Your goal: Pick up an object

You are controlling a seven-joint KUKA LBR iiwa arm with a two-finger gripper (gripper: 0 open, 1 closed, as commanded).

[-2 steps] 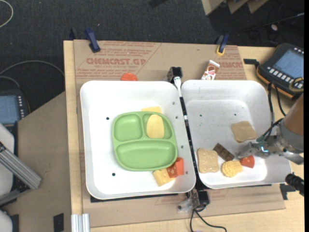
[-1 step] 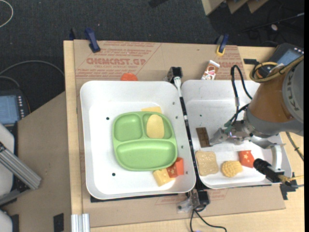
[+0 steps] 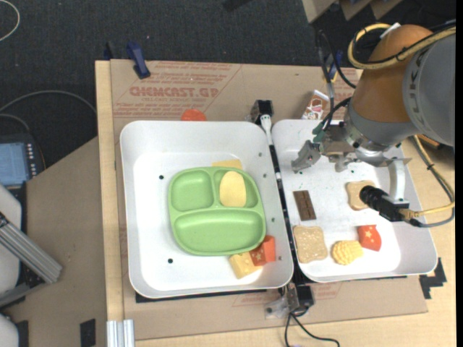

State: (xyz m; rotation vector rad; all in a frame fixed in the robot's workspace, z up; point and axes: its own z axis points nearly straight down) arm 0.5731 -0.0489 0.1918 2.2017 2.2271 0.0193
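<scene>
My gripper [image 3: 320, 155] hangs over the far part of the right bin [image 3: 423, 255], fingers apart with nothing between them. Candidate objects on that bin's floor: brown bar [image 3: 304, 204] near the left wall, tan cracker [image 3: 311, 243] and yellow corn piece [image 3: 346, 251] at the near edge, red piece [image 3: 370, 238] beside the corn. The left bin [image 3: 137, 194] holds a green divided plate [image 3: 215, 212] carrying a pale yellow piece [image 3: 232, 189], with an orange block [image 3: 265, 251] at its near corner.
</scene>
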